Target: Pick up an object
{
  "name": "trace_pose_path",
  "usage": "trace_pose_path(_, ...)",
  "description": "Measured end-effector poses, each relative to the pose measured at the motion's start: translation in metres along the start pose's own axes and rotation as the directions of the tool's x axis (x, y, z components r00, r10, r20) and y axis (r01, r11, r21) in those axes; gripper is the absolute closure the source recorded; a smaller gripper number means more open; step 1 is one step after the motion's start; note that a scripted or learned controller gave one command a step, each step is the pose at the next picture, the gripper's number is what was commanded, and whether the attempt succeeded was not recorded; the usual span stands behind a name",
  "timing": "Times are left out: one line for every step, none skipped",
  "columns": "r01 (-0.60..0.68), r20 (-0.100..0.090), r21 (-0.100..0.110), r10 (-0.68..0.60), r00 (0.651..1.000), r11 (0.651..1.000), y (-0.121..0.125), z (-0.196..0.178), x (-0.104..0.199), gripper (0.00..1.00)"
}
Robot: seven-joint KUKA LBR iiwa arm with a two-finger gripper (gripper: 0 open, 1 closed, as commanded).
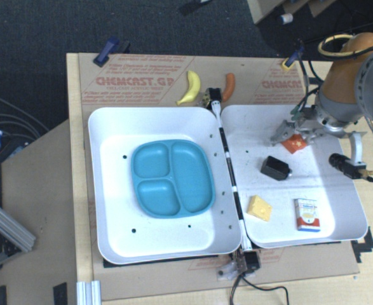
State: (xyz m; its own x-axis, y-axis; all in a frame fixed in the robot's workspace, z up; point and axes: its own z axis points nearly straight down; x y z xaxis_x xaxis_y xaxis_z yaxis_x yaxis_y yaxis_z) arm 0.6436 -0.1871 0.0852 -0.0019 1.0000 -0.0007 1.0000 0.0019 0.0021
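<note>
The brown protective sheet (142,81) covering the bench carries repeated red print. The largest line reads approximately "CHEMCAST GP"; the smaller lines around it are not legible. The same print recurs at the sheet's far right. The small carton (307,215) bears illegible markings.

Glossy blue plastic tray (172,177), smooth white bins (110,170), matt black block (276,168)

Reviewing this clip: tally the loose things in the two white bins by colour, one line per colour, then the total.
Blue: 1, the divided plate in the left bin.
Red-orange: 1, the small piece under the gripper in the right bin.
Black: 1, the block.
Yellow: 1, the wedge.
White, red and blue: 1, the small box.
Total: 5.
</note>
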Motion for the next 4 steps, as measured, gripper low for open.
trace_pose_path(0.001, 0.002, -0.001, -0.001, 1.0, 1.0, 0.0, -0.01, 0.0, 1.0)
trace_pose_path(0.0, -0.002, 0.001, 0.0, 1.0, 1.0, -0.018, -0.1, 0.14, 1.0)
trace_pose_path(0.0, -0.002, 0.001, 0.0, 1.0, 1.0, -0.036, -0.154, 0.242, 1.0)
trace_pose_path(-0.002, -0.001, 0.006, 0.002, 1.0, 1.0, -0.121, -0.144, 0.259, 1.0)
